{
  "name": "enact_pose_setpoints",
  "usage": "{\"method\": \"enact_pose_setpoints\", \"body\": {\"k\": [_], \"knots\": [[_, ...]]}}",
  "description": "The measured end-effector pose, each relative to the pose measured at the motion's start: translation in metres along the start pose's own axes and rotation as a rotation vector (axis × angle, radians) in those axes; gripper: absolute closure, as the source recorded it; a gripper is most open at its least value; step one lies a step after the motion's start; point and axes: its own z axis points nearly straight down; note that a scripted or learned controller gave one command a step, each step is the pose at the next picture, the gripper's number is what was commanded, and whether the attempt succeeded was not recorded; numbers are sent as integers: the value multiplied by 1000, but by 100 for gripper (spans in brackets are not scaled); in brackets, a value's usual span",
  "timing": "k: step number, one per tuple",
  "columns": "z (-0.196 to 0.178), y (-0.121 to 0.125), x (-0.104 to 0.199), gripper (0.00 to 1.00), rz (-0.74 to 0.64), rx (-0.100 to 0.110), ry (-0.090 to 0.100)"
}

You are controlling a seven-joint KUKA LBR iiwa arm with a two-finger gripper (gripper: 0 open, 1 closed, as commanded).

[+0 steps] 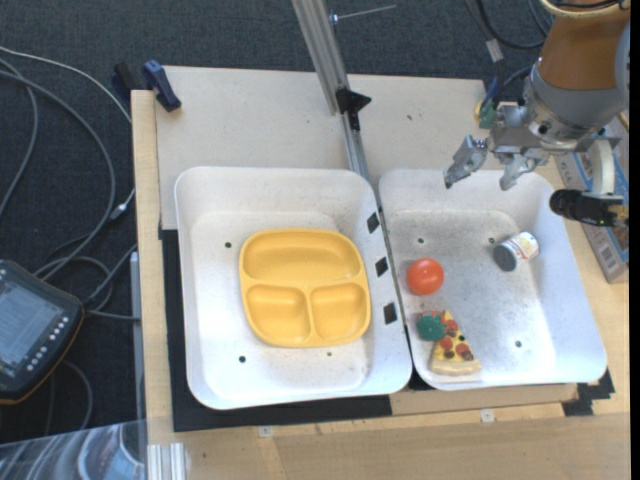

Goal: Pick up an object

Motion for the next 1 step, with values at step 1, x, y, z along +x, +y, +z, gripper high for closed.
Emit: {"method": "enact_pose_setpoints", "body": {"k": [1], "knots": [[0, 0, 0, 0, 0, 0, 0]]}}
